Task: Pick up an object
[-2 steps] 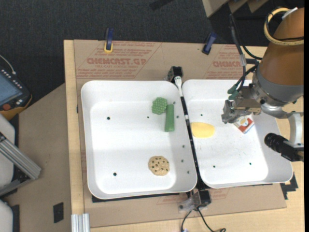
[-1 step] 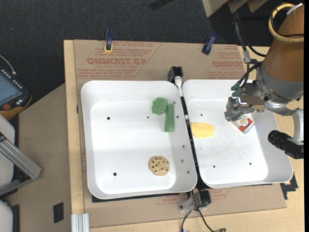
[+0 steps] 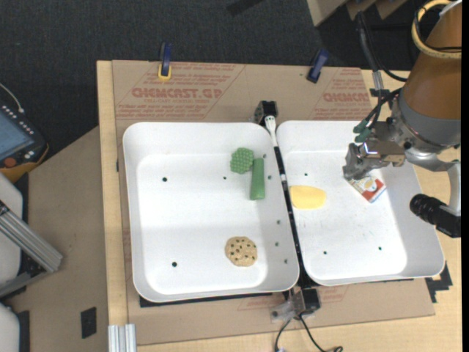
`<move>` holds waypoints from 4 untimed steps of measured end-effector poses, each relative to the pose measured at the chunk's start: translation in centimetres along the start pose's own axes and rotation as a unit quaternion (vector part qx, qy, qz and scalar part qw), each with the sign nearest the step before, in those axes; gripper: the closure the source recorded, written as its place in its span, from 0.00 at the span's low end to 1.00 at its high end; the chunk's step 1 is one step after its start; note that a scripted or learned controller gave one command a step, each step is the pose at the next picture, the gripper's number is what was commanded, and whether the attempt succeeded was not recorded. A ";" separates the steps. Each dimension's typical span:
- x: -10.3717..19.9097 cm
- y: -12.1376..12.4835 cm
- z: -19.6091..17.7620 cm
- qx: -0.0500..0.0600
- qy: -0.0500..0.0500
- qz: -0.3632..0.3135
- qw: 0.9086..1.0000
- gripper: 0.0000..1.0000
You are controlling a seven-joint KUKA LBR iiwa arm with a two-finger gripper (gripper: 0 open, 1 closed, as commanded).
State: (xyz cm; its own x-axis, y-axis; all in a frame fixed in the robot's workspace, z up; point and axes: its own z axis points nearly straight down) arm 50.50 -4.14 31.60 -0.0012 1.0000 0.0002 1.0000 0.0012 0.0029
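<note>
My gripper (image 3: 359,169) hangs over the right bin (image 3: 344,266), near its upper right part. Just to its right lies a small red and white packet (image 3: 371,188), partly under the gripper's body. A yellow oval piece (image 3: 307,196) lies in the right bin to the lower left of the gripper, apart from it. In the left bin (image 3: 161,270) a green brush-like toy (image 3: 250,170) lies near the upper right corner, and a round cookie (image 3: 241,251) sits near the front.
A black divider strip (image 3: 282,189) runs between the two bins. The bins rest on a cardboard sheet (image 3: 183,86) held by blue clamps (image 3: 165,59) at the back. A black cylinder (image 3: 436,213) juts in at the right edge.
</note>
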 end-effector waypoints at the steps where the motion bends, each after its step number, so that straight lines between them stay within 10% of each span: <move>1: 7.1 -2.2 -1.8 0.000 0.001 -0.004 1.000 1.00; 4: 6.8 -1.9 -4.7 -0.002 0.000 -0.001 1.000 1.00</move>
State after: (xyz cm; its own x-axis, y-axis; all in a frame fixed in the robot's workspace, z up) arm 48.54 2.61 36.32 -0.0032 1.0000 -0.0002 1.0000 0.0032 0.0069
